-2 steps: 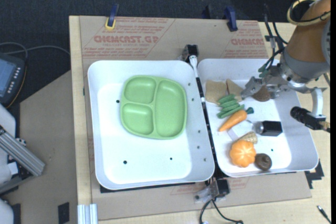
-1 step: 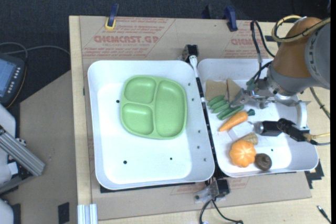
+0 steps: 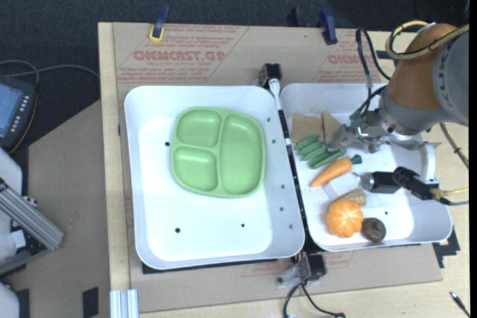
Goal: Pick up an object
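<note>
Camera view, arm (image 3: 421, 86) bent low over right bin (image 3: 428, 223) — jaws' state unclear, near carrot (image 3: 331, 171)

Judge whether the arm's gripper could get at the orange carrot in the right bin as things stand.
Probably yes. The gripper hangs just above the carrot, which lies exposed; the green beans crowd its upper side.

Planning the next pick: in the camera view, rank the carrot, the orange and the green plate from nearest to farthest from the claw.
From the claw:
1. Carrot, right bin, just below it.
2. Orange, right bin, near front edge.
3. Green plate, left bin.
</note>
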Robot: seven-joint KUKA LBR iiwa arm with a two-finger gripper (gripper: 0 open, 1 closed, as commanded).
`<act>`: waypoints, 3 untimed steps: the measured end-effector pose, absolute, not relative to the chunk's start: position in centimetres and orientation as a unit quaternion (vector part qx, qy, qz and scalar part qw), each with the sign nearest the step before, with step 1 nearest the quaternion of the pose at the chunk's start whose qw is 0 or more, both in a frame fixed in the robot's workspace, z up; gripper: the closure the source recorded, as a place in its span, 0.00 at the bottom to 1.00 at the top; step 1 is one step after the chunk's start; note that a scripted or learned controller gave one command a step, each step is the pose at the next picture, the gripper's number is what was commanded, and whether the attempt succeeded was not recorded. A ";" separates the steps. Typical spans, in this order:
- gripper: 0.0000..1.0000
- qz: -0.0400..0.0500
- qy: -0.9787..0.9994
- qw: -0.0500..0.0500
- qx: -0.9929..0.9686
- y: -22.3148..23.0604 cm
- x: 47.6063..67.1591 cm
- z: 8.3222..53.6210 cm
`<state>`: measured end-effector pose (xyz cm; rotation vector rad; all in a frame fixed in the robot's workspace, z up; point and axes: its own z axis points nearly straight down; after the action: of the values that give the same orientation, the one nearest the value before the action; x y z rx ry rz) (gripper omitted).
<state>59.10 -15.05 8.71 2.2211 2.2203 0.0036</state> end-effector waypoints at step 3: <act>1.00 0.002 0.708 0.004 0.706 -13.8 59.5 20.3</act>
<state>59.51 -13.80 20.31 2.2139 2.2183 0.0068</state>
